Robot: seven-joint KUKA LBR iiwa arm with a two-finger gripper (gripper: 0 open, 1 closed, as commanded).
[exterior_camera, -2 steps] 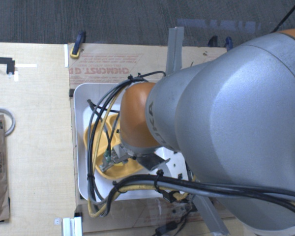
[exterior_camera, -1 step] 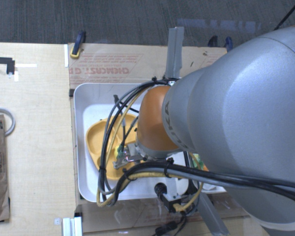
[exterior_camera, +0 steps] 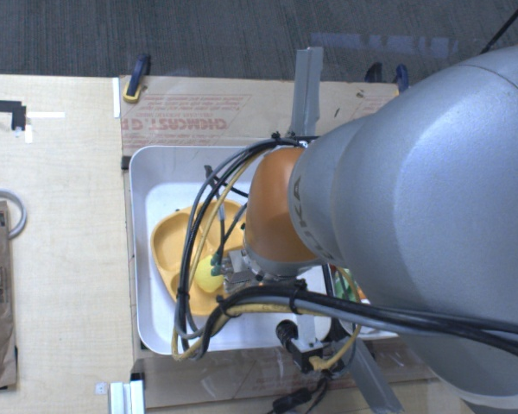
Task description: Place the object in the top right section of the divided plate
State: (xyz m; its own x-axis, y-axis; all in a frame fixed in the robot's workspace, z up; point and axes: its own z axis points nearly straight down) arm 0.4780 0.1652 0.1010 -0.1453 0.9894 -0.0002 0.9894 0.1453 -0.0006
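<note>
Camera view is looking down on the arm [exterior_camera: 397,231], which is reaching in from the right and covering most of the white bin [exterior_camera: 141,231] on the wooden surface [exterior_camera: 60,231]. Inside that bin a yellow divided plate [exterior_camera: 168,248] is lying, its left sections showing bare, the rest sitting under the orange band [exterior_camera: 272,214] and cables. A small pale yellow object [exterior_camera: 210,276] is showing just beside the wrist, over the plate's lower middle part; whether it is resting on the plate or being carried I cannot tell. The claw itself is buried under the wrist, so its state I cannot tell either. Judging by this, the placing step is under way, and the next move is calling for bringing the object over the plate's top right section.
</note>
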